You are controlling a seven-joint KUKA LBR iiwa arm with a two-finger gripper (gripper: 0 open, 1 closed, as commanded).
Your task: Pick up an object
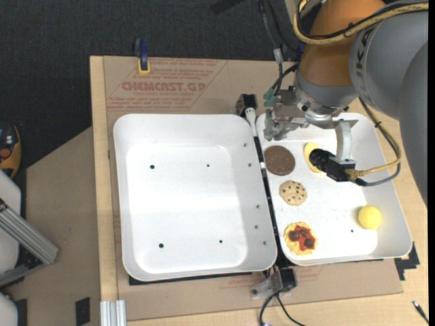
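Orange-banded arm hangs its gripper (282, 124) low over the right bin (387, 246), just beyond the brown cookie (279, 160) (likeliest target); whether anything's clamped, I cannot tell.

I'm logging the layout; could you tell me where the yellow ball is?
The yellow ball lies in the right bin, near its right edge, right of the chocolate-chip cookie.

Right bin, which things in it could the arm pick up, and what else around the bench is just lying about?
For the job:
gripper, over the right bin
brown disc
chocolate chip cookie
small pizza
yellow ball
yellow piece, partly hidden by a black part of the arm

Just lying about:
left bin
cardboard sheet
blue clamp
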